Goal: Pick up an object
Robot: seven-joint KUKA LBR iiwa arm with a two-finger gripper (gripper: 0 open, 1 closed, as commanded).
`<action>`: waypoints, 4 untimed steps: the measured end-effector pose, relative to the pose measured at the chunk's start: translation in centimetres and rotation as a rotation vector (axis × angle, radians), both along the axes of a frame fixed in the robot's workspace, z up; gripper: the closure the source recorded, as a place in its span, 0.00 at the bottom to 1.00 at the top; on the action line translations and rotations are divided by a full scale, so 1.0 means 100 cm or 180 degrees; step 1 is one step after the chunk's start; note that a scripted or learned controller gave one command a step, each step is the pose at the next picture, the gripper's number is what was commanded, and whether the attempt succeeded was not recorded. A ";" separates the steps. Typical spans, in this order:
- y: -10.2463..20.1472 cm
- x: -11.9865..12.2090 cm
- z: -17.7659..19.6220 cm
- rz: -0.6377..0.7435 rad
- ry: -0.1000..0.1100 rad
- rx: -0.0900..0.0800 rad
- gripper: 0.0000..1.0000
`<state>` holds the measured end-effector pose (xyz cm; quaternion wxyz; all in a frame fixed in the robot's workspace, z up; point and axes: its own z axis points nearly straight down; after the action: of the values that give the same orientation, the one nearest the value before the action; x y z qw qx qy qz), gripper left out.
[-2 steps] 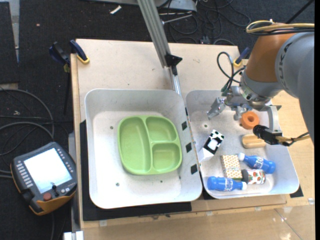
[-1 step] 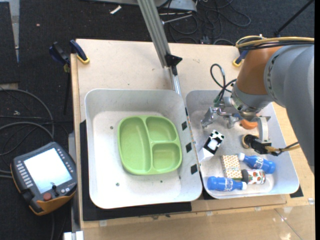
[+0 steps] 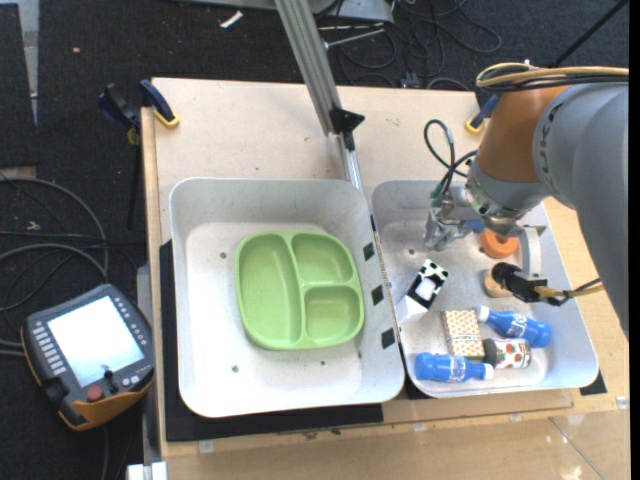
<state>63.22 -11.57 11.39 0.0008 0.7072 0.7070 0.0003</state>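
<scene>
The bench point(image 3: 250, 118) is viewed from one fixed camera set high above, angled downward, far enough that both white bins point(image 3: 200, 368) and surrounding floor point(image 3: 70, 168) are included.

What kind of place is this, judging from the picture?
Probably a robotics lab: a grey arm works over two white bins, a teach pendant lies beside the bench, and loose cables cross the floor.

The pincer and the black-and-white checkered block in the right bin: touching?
Apart. The camera view shows the pincer hanging above the bin floor, with a strip of bare white bin between it and the checkered block lying below it.
</scene>
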 end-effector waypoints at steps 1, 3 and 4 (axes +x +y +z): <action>0.010 0.007 0.054 0.0013 -0.0015 0.0001 1.00; 0.005 0.015 0.174 0.0015 -0.0022 -0.0003 1.00; 0.006 0.016 0.186 0.0011 -0.0005 0.0000 1.00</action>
<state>64.83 -11.02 29.97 0.0014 0.7059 0.7083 0.0008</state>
